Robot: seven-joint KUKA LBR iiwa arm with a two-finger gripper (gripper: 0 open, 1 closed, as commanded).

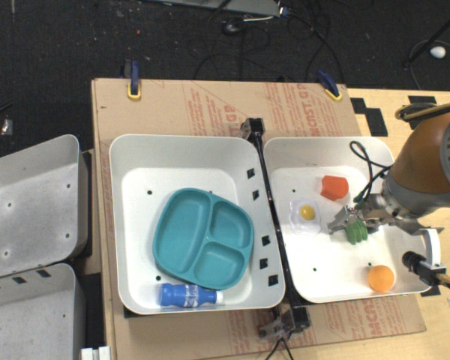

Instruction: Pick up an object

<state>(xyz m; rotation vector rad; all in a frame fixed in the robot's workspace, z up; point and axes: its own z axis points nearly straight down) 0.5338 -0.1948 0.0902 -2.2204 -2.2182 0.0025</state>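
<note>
We see the gripper [351, 222] low in the right bin [315, 163], its fingers clamped on a green object [357, 233]. An orange-red block [334, 187] lies behind it, a yellow piece [307, 213] to its left, an orange ball [381, 277] nearer us. The left bin [135, 163] holds a teal divided plate [202, 237] and a blue bottle [186, 296].
</note>
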